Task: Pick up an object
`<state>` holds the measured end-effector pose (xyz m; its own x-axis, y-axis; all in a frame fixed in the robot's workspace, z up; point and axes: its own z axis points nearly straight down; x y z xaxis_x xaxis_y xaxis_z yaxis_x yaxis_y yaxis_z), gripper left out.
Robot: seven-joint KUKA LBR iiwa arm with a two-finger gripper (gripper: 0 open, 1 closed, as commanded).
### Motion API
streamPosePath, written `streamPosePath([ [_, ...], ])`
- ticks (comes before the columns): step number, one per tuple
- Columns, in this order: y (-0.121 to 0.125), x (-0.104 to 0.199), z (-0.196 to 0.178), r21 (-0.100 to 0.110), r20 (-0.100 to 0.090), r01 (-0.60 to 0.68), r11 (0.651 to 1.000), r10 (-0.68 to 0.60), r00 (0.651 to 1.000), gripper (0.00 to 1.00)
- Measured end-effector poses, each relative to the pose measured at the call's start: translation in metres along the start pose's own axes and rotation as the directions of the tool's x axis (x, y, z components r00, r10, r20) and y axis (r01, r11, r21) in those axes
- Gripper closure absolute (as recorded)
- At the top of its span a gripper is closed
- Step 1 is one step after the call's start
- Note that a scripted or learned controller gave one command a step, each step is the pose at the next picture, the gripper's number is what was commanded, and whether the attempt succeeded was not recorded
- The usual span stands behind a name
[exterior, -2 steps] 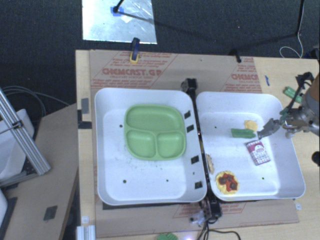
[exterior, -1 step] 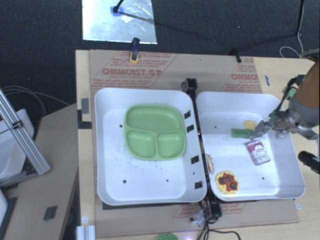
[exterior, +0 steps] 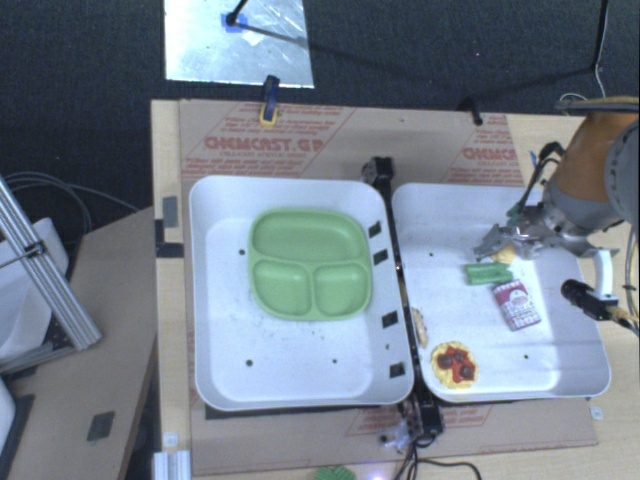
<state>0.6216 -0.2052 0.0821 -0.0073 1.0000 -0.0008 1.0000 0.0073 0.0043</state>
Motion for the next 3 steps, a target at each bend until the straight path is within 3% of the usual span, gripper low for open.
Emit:
streamPosePath([
  [1,-0.001,-0.001,-0.014,-0.002,0.001,0.0,1.0,0.0,1.0,1.0],
  [2,0.001,0.069,-0.006,0.003,-0.002,0.001,1.0,-0.001,1.0,1.0],
  [3,-0.018,0.146,-0.109,-0.004,-0.003,0.004,1.0,-0.004,1.0,1.0],
])
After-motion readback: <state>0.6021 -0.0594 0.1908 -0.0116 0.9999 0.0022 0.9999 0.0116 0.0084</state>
